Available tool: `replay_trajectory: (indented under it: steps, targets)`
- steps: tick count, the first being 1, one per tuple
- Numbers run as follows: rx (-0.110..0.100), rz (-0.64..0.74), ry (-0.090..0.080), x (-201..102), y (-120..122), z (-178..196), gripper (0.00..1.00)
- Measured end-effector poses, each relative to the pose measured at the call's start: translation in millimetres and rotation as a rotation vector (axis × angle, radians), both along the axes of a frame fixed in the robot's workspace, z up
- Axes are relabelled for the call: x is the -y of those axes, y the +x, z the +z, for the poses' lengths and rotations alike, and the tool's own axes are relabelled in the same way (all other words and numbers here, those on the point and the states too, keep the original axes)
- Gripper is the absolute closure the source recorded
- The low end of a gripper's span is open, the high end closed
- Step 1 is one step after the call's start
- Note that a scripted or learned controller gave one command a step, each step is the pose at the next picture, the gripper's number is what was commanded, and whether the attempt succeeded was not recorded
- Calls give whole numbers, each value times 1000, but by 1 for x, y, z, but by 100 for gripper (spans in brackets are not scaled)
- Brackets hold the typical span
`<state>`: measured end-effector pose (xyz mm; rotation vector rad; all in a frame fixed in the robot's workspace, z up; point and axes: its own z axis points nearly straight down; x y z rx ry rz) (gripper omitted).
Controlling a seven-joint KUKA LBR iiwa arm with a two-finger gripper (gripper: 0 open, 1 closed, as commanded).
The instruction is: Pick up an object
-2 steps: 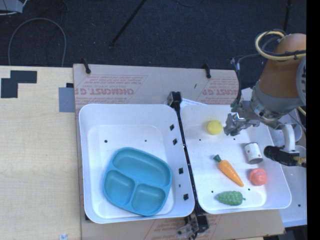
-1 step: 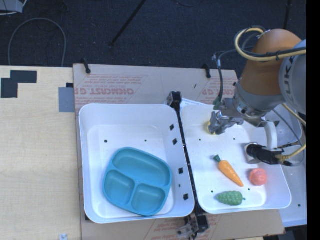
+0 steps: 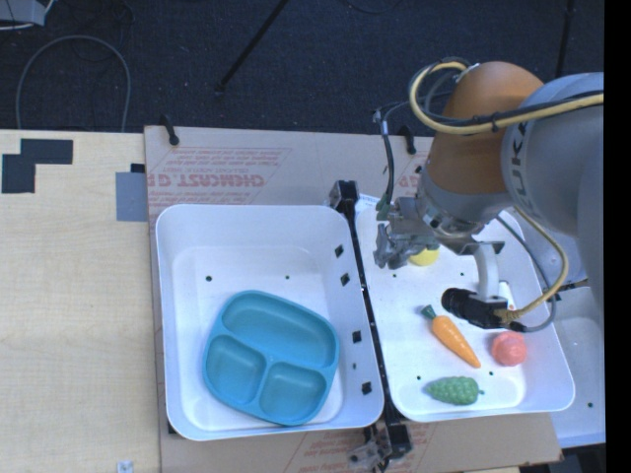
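Observation:
My gripper [image 3: 396,248] hangs low over the far left part of the right bin [image 3: 537,387], its dark fingers pointing down. A small yellow object [image 3: 426,256] lies right beside the fingers, partly covered by the wrist. An orange toy carrot [image 3: 454,337] lies in the middle of the right bin. To its right sits a pink round fruit [image 3: 510,348]. A green bumpy vegetable [image 3: 455,390] rests near the bin's front wall. From this angle, the gap between the fingers is hidden.
The left bin [image 3: 177,264] holds a blue divided plate [image 3: 271,356]. A black divider strip [image 3: 357,294] runs between the bins. A black cylindrical part [image 3: 471,308] of the arm hangs over the right bin. Cardboard lies under both bins.

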<state>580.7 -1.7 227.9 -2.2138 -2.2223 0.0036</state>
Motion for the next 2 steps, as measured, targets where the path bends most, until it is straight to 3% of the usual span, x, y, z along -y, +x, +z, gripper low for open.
replay_trajectory:
  steps: [2]
  targets:
    - [1,0,-1,-100,9,-5,100]
